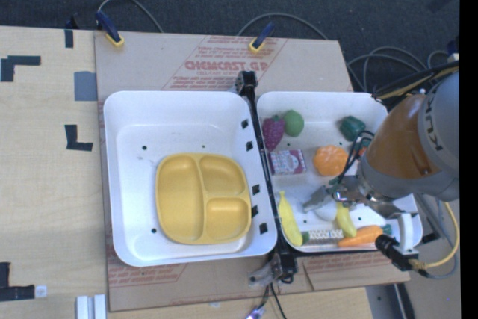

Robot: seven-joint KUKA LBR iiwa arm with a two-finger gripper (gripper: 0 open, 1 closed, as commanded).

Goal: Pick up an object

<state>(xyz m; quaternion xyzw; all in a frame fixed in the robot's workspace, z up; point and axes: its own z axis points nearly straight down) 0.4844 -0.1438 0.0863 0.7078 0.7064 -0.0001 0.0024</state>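
The right bin (321, 102) holds several toy foods. Purple grapes (273, 132) and a green lime (293, 122) lie at its far left. A dark green pepper (352, 126) sits at the far right, with an orange (330, 160) just below it. A pink packet (287, 161) lies mid-left. A banana (289, 219) runs along the left wall. A small yellow piece (344, 221) and a carrot (360, 237) lie near the front. My gripper (317, 199) hangs low over the bin's middle, between the orange and the banana, above a small white object (323, 212).
The left bin (119, 160) holds a yellow divided plate (202, 198). A flat printed box (325, 236) lies at the right bin's front wall. My arm's orange band (399, 142) covers the right bin's right side. Cables trail at the far right and front.
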